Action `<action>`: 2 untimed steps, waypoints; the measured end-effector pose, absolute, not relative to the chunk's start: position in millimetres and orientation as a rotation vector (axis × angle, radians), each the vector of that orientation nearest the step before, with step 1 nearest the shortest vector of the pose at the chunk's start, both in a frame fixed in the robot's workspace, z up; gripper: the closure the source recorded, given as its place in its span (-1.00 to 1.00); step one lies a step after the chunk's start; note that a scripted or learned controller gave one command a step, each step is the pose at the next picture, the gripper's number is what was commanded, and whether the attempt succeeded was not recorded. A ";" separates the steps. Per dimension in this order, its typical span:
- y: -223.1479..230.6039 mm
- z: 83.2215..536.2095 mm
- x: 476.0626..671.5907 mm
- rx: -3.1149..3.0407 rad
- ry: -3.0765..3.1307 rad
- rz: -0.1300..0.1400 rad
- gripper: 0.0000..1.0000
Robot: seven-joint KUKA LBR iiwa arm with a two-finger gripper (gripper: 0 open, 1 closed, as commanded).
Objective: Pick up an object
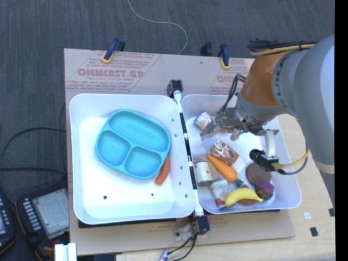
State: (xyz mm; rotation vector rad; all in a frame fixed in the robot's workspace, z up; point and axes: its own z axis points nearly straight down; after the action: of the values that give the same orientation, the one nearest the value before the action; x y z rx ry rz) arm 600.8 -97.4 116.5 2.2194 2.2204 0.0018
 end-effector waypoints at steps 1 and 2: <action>-98.7 89.3 561.2 2.212 2.214 0.011 -1.00; -98.8 99.7 562.1 2.211 2.214 0.014 1.00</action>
State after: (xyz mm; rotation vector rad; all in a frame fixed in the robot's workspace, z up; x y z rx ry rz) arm 562.1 -98.8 99.7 2.2107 2.2136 0.0139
